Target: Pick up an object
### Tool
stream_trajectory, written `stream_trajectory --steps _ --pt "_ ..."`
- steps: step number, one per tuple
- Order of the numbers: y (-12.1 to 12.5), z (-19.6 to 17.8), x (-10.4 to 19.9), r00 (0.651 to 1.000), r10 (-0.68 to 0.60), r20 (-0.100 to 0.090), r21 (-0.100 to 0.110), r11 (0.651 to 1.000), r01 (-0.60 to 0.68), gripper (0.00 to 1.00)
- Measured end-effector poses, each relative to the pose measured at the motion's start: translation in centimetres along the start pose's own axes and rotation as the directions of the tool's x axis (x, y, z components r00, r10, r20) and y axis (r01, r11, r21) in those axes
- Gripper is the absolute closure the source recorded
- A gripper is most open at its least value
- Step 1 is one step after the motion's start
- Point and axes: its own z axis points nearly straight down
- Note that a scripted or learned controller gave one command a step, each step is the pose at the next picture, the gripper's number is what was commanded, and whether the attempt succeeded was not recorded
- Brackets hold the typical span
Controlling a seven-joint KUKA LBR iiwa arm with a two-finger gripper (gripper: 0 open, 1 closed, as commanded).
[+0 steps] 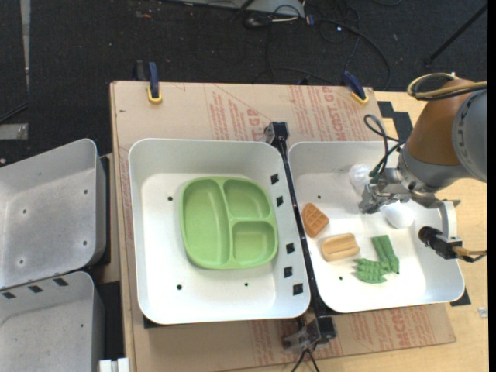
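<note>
The right bin [434,289] holds an orange waffle-like piece [315,218], a tan bread-like block [339,246], a green toy with a leafy end [377,261] and white round objects [399,215] near the back. My gripper [373,201] is low in the right bin, beside the white objects, with the arm coming in from the right. Its tip is dark and small here, and nothing can be made out between it.
The left bin [155,285] holds a green divided plate [229,222]. A black divider [291,208] runs between the bins. A black part of the arm [435,241] hangs over the right bin's right side. White panels [46,208] lie left of the bench.
</note>
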Motion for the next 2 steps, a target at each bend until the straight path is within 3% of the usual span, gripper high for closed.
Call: stream_trajectory --steps 2 --pt "0.0 -10.5 0.8 1.0 -0.003 0.002 -0.004 1.0 0.003 1.0"
